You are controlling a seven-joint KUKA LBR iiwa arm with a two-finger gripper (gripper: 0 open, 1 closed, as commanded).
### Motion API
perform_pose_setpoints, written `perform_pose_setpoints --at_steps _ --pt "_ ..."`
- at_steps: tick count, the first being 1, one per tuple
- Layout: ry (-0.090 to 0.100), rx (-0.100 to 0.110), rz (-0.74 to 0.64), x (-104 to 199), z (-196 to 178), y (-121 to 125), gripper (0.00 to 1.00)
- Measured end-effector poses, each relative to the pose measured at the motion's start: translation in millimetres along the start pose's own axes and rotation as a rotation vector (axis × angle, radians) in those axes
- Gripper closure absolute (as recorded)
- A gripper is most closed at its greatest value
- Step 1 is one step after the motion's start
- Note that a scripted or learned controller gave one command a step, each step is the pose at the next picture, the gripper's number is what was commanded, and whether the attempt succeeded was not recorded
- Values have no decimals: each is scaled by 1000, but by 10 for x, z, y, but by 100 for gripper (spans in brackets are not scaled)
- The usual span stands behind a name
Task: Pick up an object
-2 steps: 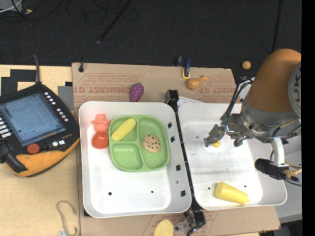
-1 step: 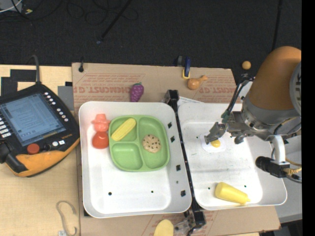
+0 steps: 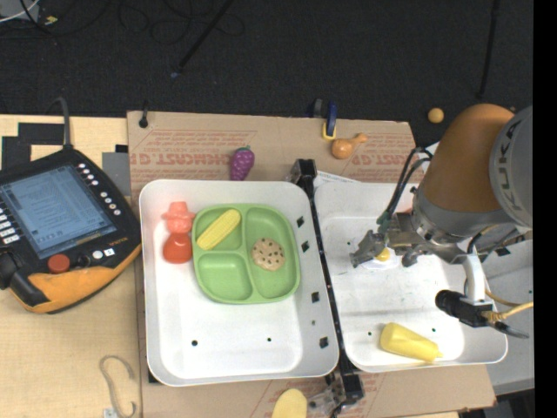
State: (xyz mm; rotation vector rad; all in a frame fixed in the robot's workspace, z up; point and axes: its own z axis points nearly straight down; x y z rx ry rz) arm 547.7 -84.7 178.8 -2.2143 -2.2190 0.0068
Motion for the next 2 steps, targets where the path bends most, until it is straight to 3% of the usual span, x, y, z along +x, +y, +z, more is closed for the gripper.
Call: perform_pose_setpoints --at_steps 2 --pt "-5 -7 4 53 923 -95 0"
